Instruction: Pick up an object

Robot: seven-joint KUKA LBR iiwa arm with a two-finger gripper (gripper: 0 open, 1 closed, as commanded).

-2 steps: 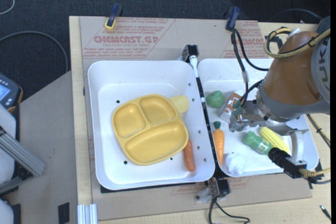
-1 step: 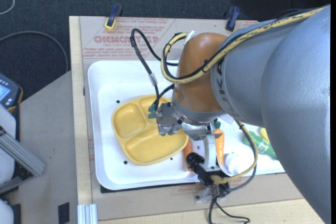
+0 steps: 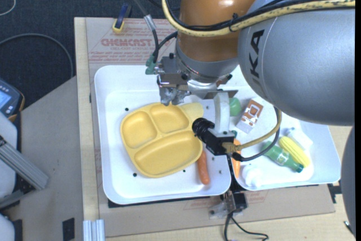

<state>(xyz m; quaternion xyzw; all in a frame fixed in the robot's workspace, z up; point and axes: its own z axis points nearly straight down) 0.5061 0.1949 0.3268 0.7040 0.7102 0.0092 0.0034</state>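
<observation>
The gripper is hovering at the far rim of the yellow divided plate lying in the left bin; how wide it is standing cannot be told. "CHEMCAST" is showing on the board.

The grey arm comes in from the right of the tool, its thick, smooth, rounded link lying above and to the right of it. The domed orange band sits straight above the tool, with a yellow cable looped round its left side. Under the band the grey wrist points steeply down. The tool, a small grey metal piece, juts out at the wrist's lower left edge. Most of it is hidden beneath the wrist.
</observation>
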